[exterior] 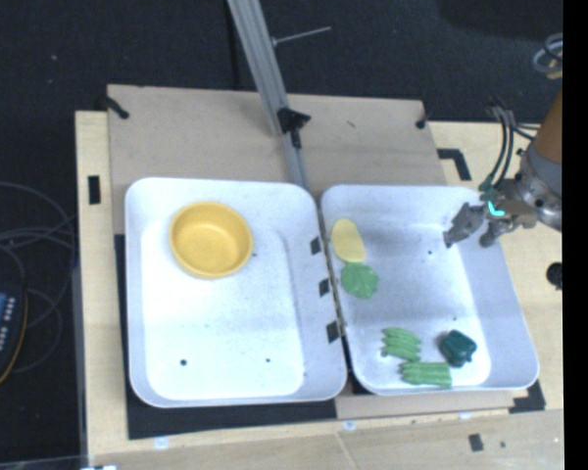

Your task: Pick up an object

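Grey gripper [475, 229] spread open, grasping nothing, above right bin [490, 292] upper right edge

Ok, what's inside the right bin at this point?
The right bin holds a pale yellow piece, a green leafy piece, two green pod-like items and a dark teal object. The gripper hangs over its upper right part, covering a patch of floor.

A pale wooden bench [206, 130] bears two shallow white bins, left [147, 292] and right [495, 302], side by side.
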Robot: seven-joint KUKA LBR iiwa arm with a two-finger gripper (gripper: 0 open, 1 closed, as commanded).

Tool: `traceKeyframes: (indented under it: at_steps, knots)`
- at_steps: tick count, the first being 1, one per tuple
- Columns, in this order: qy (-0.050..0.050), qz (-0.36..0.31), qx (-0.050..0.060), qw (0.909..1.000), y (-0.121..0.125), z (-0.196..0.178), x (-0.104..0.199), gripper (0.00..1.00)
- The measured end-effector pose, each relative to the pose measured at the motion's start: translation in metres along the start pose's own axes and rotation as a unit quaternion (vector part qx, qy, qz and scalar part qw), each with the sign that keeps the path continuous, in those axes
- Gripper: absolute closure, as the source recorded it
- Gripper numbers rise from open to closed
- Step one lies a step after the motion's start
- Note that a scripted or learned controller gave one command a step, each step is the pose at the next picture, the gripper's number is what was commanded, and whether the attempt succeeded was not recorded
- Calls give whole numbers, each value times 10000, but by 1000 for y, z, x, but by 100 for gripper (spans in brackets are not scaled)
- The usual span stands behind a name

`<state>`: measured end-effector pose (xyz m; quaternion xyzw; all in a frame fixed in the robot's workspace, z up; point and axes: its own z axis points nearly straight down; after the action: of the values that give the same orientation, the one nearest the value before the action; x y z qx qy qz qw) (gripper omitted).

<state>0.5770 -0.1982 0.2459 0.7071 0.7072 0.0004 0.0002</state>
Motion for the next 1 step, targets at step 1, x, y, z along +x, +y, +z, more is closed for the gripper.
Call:
traceKeyframes:
  at_steps: [1]
  knots:
    - [0, 0, 0, 10000, 0, 0, 0, 0]
